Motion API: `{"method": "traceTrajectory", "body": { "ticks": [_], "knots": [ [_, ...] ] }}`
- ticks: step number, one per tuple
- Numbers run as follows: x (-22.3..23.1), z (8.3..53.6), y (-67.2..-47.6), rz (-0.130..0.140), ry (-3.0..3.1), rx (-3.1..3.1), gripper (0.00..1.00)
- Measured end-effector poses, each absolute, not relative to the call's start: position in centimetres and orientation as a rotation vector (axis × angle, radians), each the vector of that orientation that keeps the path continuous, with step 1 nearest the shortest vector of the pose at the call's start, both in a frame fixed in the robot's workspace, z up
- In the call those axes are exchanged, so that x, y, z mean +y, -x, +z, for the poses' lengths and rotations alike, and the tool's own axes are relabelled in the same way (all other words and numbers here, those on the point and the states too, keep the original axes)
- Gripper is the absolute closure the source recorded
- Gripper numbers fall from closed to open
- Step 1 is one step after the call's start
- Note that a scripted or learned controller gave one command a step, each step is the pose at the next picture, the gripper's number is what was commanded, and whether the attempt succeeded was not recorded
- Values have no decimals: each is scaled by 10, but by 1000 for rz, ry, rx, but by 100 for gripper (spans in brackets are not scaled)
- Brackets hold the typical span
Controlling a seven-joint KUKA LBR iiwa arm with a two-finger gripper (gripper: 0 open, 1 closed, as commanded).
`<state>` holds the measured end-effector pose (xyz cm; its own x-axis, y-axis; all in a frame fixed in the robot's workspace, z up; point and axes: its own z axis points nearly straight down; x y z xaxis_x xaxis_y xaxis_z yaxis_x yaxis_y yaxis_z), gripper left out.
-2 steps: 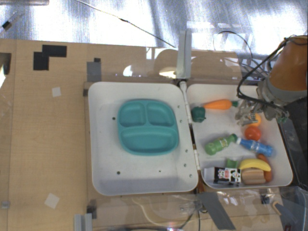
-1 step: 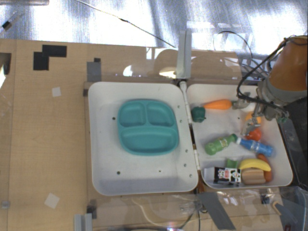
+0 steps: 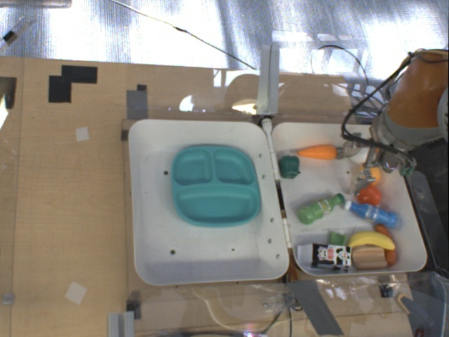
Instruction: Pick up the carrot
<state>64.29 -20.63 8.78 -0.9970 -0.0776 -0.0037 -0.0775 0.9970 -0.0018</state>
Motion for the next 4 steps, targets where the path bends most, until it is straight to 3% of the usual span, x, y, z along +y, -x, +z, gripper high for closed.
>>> {"method": "traceTrajectory", "body": {
  "ticks": [1, 2, 3, 4],
  "knots": [
    [-206, 103, -648, -9, 124, 3117, 100],
    [-206, 101, -645, -6, 125, 3126, 0],
    [-171, 91, -666, -13, 313, 3127, 0],
    [-209, 95, -666, -20, 954, 2973, 0]
  ]
}}
